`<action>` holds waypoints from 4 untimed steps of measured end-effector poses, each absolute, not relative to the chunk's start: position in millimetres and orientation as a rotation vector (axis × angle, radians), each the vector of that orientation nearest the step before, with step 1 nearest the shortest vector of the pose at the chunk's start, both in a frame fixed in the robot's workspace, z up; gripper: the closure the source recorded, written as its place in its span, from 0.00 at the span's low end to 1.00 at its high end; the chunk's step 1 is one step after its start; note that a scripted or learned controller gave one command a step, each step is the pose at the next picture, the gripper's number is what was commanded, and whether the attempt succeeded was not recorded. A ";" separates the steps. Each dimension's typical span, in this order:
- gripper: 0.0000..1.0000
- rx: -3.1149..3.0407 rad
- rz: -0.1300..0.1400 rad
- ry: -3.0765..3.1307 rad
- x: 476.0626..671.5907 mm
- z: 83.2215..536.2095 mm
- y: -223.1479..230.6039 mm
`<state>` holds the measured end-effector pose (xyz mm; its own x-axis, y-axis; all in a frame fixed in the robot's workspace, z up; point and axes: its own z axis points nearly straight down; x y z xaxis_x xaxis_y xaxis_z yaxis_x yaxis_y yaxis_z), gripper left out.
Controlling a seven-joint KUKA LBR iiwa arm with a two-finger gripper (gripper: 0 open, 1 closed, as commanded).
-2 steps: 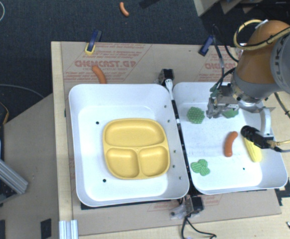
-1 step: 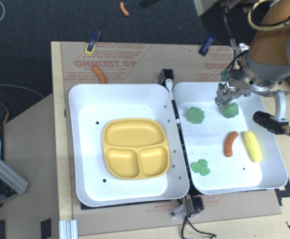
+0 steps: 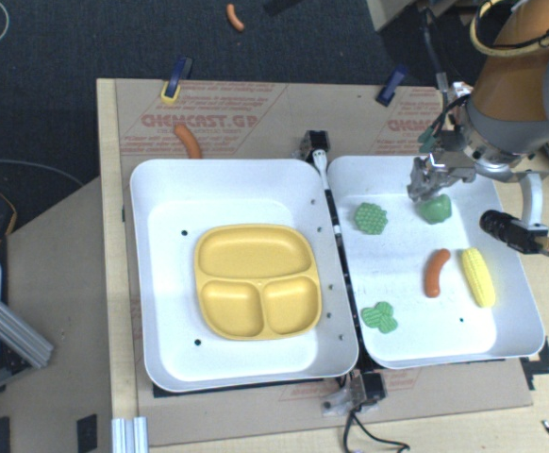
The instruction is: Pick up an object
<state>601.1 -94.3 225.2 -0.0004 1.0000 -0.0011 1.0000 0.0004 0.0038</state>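
The right bin (image 3: pixel 501 343) holds several toy foods: a bumpy green piece (image 3: pixel 371 219), a leafy green piece (image 3: pixel 381 317), an orange sausage (image 3: pixel 436 273), a yellow corn cob (image 3: pixel 478 276) and a smooth green object (image 3: pixel 437 209) near the back. My gripper (image 3: pixel 429 188) hangs directly over that smooth green object, its tips at or just above its top edge. From this angle the gripper body covers its tips.
The left bin (image 3: pixel 161 253) carries a yellow three-compartment tray (image 3: pixel 256 281). An orange sausage (image 3: pixel 189 141) lies on the cardboard behind the left bin. Another small orange piece (image 3: pixel 235 16) is on the dark floor. Clamps (image 3: pixel 174 80) hold the board's back edge.
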 end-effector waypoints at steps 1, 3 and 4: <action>1.00 2.213 0.005 2.226 626.3 215.1 -49.1; 1.00 2.222 -0.004 2.225 648.7 215.6 2.5; 1.00 2.220 0.004 2.219 644.1 235.6 -0.7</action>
